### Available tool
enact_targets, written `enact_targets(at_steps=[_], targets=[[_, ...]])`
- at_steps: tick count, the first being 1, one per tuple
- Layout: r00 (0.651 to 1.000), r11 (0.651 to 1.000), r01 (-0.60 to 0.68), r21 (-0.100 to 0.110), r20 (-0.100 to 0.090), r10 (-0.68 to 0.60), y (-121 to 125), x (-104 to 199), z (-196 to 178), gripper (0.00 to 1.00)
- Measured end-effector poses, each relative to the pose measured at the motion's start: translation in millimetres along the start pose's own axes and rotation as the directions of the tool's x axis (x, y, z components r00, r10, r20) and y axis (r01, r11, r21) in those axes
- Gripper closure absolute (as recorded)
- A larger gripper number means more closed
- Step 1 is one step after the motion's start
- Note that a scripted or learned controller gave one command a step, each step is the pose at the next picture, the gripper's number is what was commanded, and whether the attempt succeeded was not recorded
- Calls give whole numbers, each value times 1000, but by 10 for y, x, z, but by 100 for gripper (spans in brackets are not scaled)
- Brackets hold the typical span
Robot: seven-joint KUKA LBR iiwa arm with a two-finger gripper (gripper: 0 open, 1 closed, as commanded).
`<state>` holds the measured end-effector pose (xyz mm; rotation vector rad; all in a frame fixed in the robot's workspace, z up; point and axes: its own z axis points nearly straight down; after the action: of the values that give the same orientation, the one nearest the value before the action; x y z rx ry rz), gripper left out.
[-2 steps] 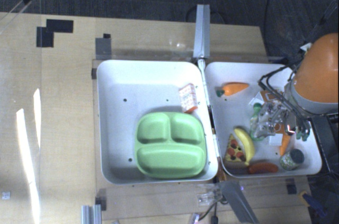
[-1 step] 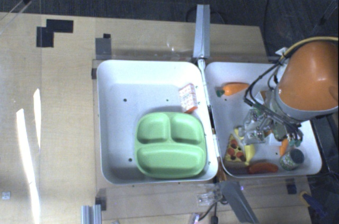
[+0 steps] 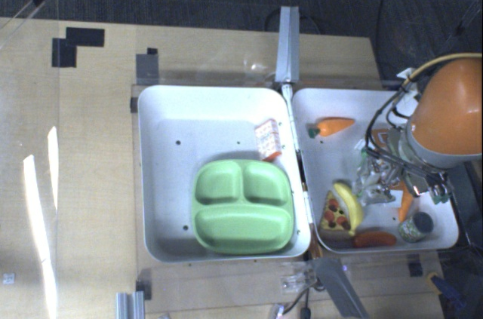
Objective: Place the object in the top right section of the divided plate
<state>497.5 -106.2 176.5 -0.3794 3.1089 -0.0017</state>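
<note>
2 white bins side by side on the bench. Left bin [image 3: 162,159] holds the green divided plate [image 3: 243,206], all 3 sections bare, plus a small red-and-white packet [image 3: 267,139] just beyond the plate's top right section [image 3: 267,185], near the bin's right wall. Right bin [image 3: 332,242] holds a carrot [image 3: 332,127] at the far end, a banana [image 3: 348,203] lying against a pizza slice [image 3: 332,215], a red sausage [image 3: 373,238] at the near wall, a small dark can [image 3: 416,225], and a second orange piece [image 3: 406,206] beside the can. Gripper [image 3: 377,180] hangs low in the right bin, just right of the banana; cannot tell whether the jaws are apart or together, and nothing is seen between them. Task object not named; judging by gripper position, banana or a neighbour is the likely pick, so the object is still in the right bin, well apart from the plate. Step in hand: the grasp, transfer not yet begun. Next move calls for a confirmed hold, a lift clear over the divider between the bins, travel left, and release above the plate's top right section without nudging the packet beside it.
</note>
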Motion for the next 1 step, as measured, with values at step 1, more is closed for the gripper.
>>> enact_targets(at_steps=[1], targets=[[1000,1000,-2,2,9,2,3,-32,-120,100]])
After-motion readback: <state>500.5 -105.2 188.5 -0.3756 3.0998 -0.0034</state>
